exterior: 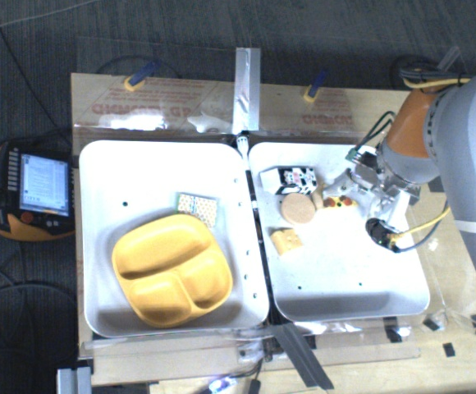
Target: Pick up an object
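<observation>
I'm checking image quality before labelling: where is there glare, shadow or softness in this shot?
Camera view: glare whitens the plastic sheet behind the bins; the yellow tray shows soft highlights and drops a faint shadow on the left bin; small items by the round wooden disc look soft, the gripper too blurred to read.

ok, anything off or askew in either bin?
Nothing spilled or broken. The yellow tray sits skewed in the left bin, partly covering a patterned card. In the right bin, small items cluster at the top, near the tool.
</observation>
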You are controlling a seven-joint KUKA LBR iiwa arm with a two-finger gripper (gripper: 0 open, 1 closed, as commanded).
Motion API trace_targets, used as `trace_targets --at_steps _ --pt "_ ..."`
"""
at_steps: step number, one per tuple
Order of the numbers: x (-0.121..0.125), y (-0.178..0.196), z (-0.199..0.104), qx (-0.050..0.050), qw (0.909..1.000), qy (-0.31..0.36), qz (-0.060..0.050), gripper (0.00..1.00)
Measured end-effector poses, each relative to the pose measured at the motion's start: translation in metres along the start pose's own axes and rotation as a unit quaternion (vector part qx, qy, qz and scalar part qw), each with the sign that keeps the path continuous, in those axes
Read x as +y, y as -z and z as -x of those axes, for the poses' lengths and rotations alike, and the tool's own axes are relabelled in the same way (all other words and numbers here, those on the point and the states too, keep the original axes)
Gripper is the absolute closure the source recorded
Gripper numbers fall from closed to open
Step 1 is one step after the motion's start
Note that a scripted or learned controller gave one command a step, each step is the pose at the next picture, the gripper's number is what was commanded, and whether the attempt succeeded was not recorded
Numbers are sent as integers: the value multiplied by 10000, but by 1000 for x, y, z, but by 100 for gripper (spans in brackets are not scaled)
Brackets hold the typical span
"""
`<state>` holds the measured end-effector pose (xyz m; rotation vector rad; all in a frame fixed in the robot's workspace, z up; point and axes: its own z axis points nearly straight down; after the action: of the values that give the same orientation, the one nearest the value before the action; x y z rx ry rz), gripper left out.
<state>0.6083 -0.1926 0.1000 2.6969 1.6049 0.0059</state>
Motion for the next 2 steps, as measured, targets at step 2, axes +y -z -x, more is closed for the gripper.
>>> trace_targets --at_steps 2 --pt "-26 17 -2 -17 9958 915 -41 100"
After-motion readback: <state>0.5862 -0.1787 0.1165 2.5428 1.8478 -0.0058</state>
